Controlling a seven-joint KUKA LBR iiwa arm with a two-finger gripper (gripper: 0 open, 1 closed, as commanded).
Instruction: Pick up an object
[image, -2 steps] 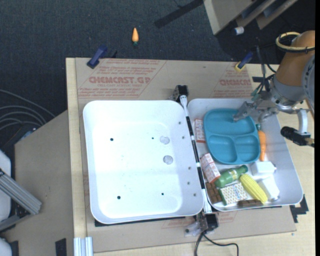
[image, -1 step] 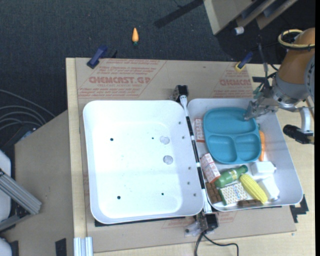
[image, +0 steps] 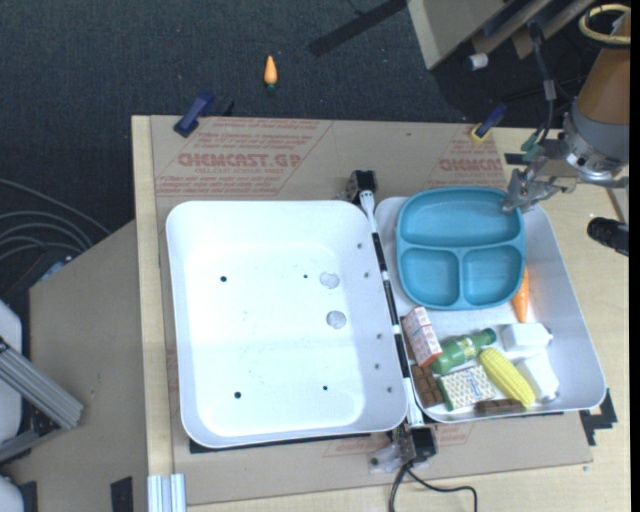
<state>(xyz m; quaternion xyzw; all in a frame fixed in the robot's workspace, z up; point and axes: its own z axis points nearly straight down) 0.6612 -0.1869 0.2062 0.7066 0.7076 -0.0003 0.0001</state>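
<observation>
A: Gripper (image: 517, 196) poised at far right rim of blue divided plate (image: 460, 250) in right bin (image: 580, 340); finger spacing impossible to tell.

B: Plate likely light, stiff, slick plastic. Best pinched across thin rim. Corn cob (image: 507, 373), green bottle (image: 462, 350) crowded just below plate.
</observation>
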